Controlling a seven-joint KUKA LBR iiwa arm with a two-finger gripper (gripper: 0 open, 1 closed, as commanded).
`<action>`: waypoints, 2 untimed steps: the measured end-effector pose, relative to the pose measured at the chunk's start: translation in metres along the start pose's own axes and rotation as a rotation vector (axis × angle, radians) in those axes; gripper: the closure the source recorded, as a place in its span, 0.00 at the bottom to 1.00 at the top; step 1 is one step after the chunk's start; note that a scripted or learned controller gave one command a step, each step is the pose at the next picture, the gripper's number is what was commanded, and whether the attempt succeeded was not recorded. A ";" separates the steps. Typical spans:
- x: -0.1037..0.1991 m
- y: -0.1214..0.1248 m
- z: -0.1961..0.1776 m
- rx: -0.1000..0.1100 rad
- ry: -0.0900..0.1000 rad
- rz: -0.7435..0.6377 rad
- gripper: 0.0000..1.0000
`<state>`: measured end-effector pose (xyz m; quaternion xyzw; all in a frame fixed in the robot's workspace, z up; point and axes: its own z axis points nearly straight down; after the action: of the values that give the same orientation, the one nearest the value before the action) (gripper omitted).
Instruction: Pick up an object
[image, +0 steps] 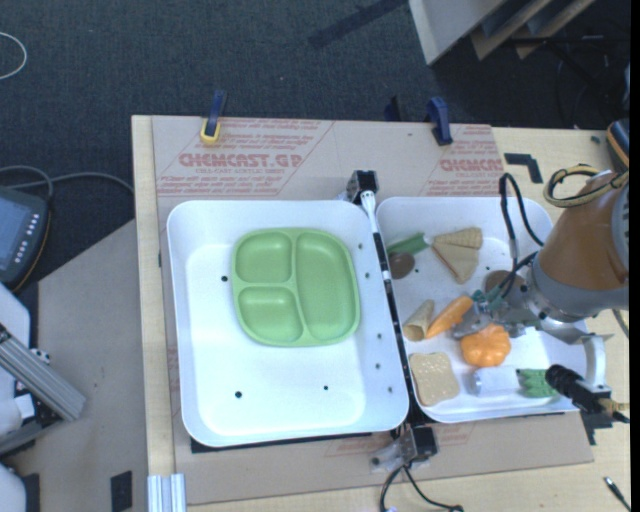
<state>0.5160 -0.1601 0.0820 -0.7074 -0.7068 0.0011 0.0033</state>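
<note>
While your arm reaches over the right bin (530, 405), its gripper (497, 312) hangs among the toy food, and you cannot tell how it is set. Just below it lies a rounded orange toy pumpkin (486, 347), glossy and ribbed. Beside that pumpkin lie a carrot (449, 315) and a bread slice (435, 376). Your left bin (200, 400) carries a green divided plate (296, 287).

Grey arm (580, 285) w/ orange band, black cable looping along it.
</note>
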 end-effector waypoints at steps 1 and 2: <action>-0.001 0.001 -0.013 -0.006 -0.004 0.002 1.00; 0.003 0.003 -0.057 -0.012 -0.006 -0.002 1.00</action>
<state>0.5191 -0.1570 0.1388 -0.7067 -0.7075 -0.0011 -0.0029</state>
